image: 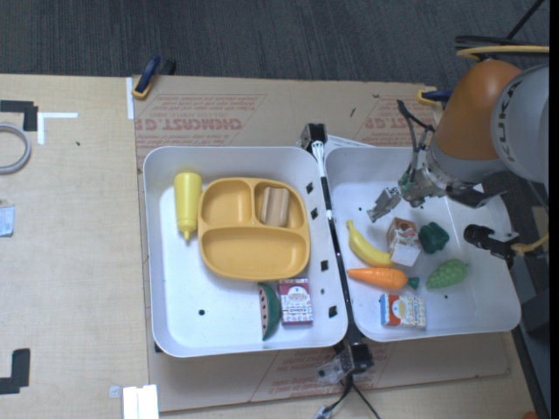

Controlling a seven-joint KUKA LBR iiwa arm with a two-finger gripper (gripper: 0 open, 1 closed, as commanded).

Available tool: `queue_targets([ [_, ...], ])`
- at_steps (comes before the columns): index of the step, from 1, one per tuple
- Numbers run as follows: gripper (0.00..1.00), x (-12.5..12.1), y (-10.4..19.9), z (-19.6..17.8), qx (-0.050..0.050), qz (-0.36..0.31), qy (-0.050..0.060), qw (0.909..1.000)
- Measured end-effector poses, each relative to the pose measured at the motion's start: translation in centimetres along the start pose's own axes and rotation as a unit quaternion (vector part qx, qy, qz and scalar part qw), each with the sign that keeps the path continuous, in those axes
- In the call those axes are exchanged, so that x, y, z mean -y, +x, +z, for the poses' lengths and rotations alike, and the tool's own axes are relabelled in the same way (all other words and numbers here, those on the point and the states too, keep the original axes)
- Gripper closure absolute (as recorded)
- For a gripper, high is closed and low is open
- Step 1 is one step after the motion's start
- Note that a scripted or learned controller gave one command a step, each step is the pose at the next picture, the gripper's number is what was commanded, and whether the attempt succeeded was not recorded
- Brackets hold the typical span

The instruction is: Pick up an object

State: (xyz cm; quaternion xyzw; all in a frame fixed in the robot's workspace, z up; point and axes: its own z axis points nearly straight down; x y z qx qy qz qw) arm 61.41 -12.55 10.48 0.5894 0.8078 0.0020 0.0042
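Two white bins sit side by side on the worktop; the arm (493, 120) reaches in from the right over the right bin (454, 319), and the gripper (384, 206) hangs above that bin's bare upper floor, its fingers angled down to the left; whether they are parted or closed I cannot tell, and nothing shows between them. Just below the gripper lies a banana (367, 246); just below and right of it stands a small carton (403, 240), touching the banana's end; a dark green toy (433, 236) lies right of the carton, close to it. Farther below the gripper lies a carrot (378, 278), just under the banana; a light green fruit (446, 274) lies to the carrot's right; a second carton (403, 311) lies lowest, near the bin's front wall. Left of the gripper, across the divider, the left bin (175, 321) holds a yellow tray (249, 251) with a brown block (275, 206) in its upper right compartment; a yellow bottle (186, 201) lies just beyond the tray's far side; a melon slice (269, 311) and a red box (296, 302) lie side by side, well below and left of the gripper.
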Motion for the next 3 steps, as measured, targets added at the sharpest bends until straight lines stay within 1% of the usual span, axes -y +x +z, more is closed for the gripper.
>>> queue_targets([
  [1, 0.0, 3.8, 2.0, 1.2, -0.002, -0.126, 0.003, 0.992],
  [2, 1.0, 3.7, 1.9, 0.1, -0.001, -0.125, 0.001, 0.9922],
  [3, 1.0, 7.7, 7.8, -17.0, -0.001, -0.238, 0.002, 0.9713],
])
